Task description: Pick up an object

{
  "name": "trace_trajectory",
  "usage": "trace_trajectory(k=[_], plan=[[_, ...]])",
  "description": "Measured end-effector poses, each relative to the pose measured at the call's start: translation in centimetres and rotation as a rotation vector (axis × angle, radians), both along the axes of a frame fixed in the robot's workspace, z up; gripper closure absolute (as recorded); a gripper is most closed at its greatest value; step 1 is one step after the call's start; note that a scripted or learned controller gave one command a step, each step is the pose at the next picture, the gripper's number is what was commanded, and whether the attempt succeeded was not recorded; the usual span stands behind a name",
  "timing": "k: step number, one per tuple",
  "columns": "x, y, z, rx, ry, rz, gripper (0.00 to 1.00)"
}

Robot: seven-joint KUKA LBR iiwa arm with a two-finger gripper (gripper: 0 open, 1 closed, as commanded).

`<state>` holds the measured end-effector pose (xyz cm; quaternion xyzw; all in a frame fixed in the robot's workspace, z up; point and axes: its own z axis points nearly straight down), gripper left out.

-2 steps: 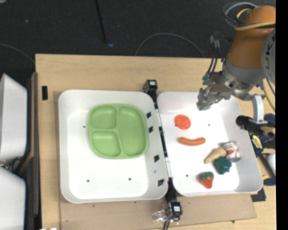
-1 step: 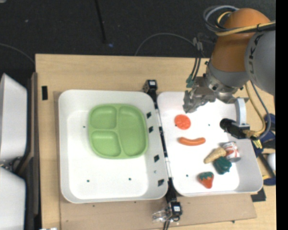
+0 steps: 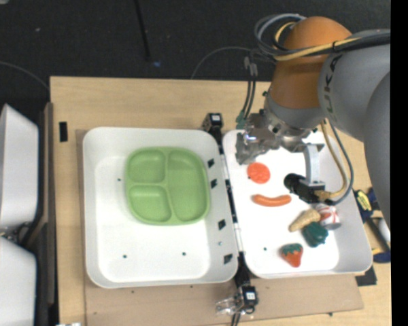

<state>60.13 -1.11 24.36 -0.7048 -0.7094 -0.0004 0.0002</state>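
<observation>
Gripper (image 3: 247, 153) is hovering over the right bin's (image 3: 347, 262) far-left corner, grip state impossible to tell, just beside a red-orange disc (image 3: 259, 173) lying near an orange sausage (image 3: 271, 200).

There are two white bins, a left bin (image 3: 95, 250) and a right bin (image 3: 343, 253). The left holds one green divided plate (image 3: 168, 185). The right holds six small things, one of each: red disc (image 3: 259, 173), orange sausage (image 3: 271, 200), tan cone (image 3: 304, 219), teal lump (image 3: 315, 234), strawberry (image 3: 292, 254), red-and-white piece (image 3: 330, 214).
</observation>
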Motion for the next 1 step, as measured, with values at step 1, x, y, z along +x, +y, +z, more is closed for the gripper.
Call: trace_trajectory(k=[1], plan=[[0.57, 6.29, -0.15, -0.001, -0.002, 0.001, 1.0]])
